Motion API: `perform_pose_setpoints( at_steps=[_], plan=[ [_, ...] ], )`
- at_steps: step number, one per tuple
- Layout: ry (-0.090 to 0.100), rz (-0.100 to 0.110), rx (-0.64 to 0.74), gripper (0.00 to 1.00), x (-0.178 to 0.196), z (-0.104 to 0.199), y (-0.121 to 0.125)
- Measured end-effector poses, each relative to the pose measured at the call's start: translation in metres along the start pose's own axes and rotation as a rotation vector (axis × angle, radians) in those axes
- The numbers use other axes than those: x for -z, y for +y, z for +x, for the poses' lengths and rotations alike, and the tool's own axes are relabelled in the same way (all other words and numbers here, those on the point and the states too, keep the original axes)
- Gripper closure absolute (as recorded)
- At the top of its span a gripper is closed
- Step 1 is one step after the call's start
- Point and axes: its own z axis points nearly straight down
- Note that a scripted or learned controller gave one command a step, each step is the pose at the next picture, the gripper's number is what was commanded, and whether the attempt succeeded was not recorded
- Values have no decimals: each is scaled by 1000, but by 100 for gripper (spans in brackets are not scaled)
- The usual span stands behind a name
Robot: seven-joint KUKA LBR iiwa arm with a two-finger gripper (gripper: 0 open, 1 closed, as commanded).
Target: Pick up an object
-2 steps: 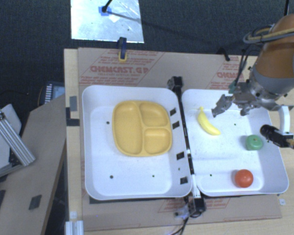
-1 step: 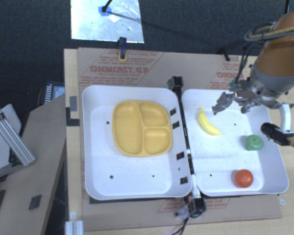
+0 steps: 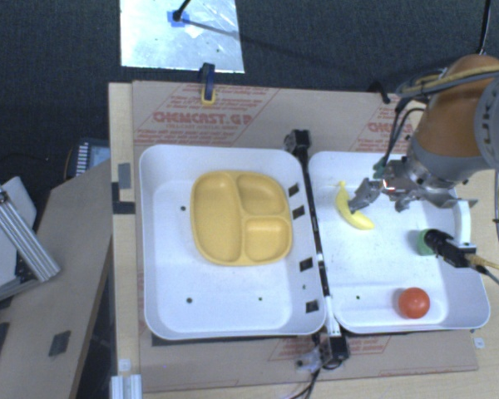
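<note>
A small yellow banana (image 3: 353, 211) lies in the right bin (image 3: 374, 306), near its left wall. My gripper (image 3: 383, 199) hangs over the bin's upper middle, just right of the banana. It is open, and only white bin floor shows between its two fingers. The left finger (image 3: 364, 194) ends right at the banana's upper right side. A red ball (image 3: 413, 302) rests near the bin's front right corner. A green round thing (image 3: 422, 241) sits by the right wall, below the gripper.
The left bin (image 3: 166, 298) holds a yellow divided plate (image 3: 239, 219) at its middle. A black ridge (image 3: 312, 239) with clips separates the two bins. The grey arm with its orange band (image 3: 461, 115) comes in over the right bin's far right corner.
</note>
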Motion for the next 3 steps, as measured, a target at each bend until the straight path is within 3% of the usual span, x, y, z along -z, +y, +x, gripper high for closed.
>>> perform_pose_setpoints(
  at_steps=[2, 3],
  plan=[
    [0, -2, 0, 0, -99, -2, -6],
    [-1, -6, -1, 100, -86, -2, -5]
  ],
)
